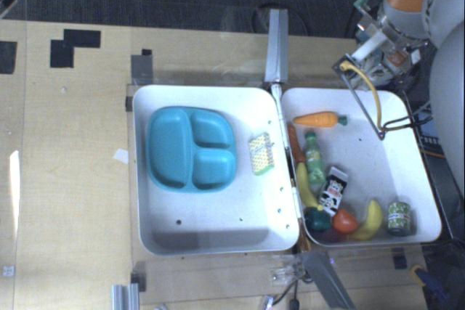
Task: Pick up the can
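Note:
The can (398, 218) is small and green with a pale top. It stands in the near right corner of the right bin (407, 156), just right of a yellow banana (370, 220). My gripper (394, 56) hangs above the far right edge of that bin, well away from the can and up beyond it in the view. Nothing shows in its grasp.
The right bin also holds a carrot (318, 119), a green bottle (314, 160), a black-and-white carton (333, 190), a red tomato (346, 221) and a second banana (305, 185). In the left bin (211, 229) lie a blue divided plate (191, 147) and a yellow sponge (261, 153).

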`<state>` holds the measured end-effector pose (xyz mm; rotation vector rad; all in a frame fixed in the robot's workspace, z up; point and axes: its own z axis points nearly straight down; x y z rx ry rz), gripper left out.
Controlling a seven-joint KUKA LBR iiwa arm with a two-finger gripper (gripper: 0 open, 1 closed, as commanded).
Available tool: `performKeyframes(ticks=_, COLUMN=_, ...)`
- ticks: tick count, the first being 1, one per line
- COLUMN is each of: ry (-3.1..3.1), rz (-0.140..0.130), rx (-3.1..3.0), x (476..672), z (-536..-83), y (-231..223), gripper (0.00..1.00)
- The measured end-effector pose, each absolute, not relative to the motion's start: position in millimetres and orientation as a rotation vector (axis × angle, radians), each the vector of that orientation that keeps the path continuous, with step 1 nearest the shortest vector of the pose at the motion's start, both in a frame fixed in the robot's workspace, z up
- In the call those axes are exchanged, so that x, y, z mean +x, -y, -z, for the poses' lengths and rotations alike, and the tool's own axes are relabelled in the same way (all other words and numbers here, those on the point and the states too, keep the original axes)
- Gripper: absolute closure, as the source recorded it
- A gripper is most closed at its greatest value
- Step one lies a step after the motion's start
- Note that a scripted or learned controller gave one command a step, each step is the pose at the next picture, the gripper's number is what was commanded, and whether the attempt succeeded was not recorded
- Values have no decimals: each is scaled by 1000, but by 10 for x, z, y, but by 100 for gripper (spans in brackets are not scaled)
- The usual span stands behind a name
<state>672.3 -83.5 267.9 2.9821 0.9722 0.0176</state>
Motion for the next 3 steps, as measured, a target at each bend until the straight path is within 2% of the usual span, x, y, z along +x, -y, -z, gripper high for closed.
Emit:
performKeyframes(ticks=1, ry=-425, rz=-5, rx=3115, x=6511, z=-1854, y=421, gripper=100)
performKeyframes(ticks=2, ry=-425, rz=-13, rx=3117, x=6525, z=-1974, y=414, gripper=100)
performKeyframes(ticks=3, ry=-686, rz=-3, rx=3066, x=6357, z=-1200, y=1064, gripper=100)
